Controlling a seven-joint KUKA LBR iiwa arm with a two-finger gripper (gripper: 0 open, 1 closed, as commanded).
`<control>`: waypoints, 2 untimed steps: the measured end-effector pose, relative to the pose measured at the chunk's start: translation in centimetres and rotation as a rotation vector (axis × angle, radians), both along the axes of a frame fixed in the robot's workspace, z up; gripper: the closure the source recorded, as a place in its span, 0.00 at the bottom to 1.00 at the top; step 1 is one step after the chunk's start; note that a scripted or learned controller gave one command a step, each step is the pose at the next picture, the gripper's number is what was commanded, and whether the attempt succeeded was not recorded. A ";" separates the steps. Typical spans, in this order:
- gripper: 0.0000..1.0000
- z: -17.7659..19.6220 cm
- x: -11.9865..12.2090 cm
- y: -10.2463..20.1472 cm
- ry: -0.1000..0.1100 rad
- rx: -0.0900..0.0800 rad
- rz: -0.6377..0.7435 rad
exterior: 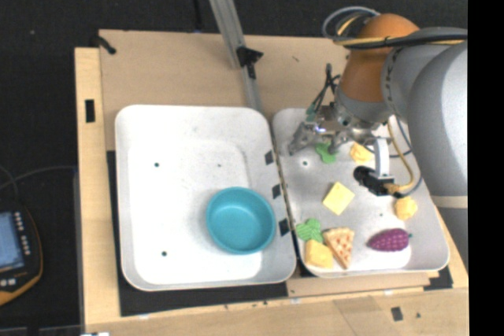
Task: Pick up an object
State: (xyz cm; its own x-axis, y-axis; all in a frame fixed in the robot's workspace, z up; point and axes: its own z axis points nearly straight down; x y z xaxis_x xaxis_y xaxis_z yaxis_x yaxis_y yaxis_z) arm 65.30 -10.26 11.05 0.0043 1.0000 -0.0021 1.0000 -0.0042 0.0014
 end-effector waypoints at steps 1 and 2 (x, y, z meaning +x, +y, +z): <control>1.00 1.2 0.1 -0.1 -0.004 0.000 -0.004; 1.00 5.6 0.6 -0.3 -0.005 0.001 -0.001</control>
